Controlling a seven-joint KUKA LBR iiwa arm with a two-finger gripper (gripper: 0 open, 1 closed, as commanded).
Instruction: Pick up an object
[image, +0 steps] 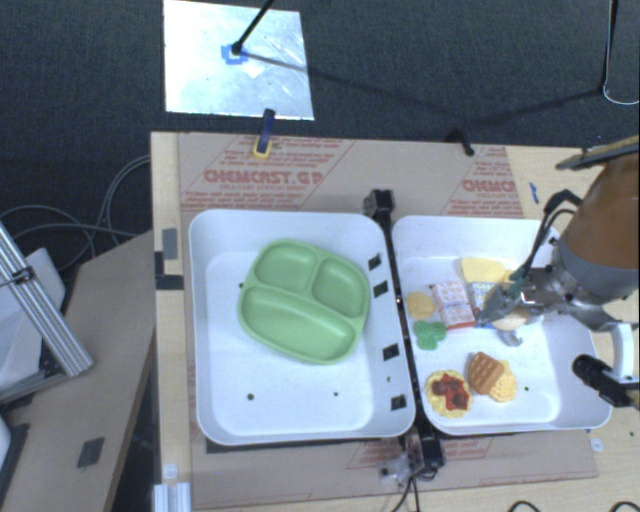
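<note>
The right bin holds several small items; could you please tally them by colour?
Right bin:
Yellow: 1
Pink-white: 1
Tan: 1
Green: 1
Red-yellow: 1
Orange-brown: 1
Total: 6. Anything under the gripper is hidden.

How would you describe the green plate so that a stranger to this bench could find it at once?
Look at the left shallow white bin of the two side by side. Lying in its middle is the pale green plastic divided plate, with three compartments. It is the one large green thing there, while the right shallow white bin holds small toy foods such as a little green piece.
</note>
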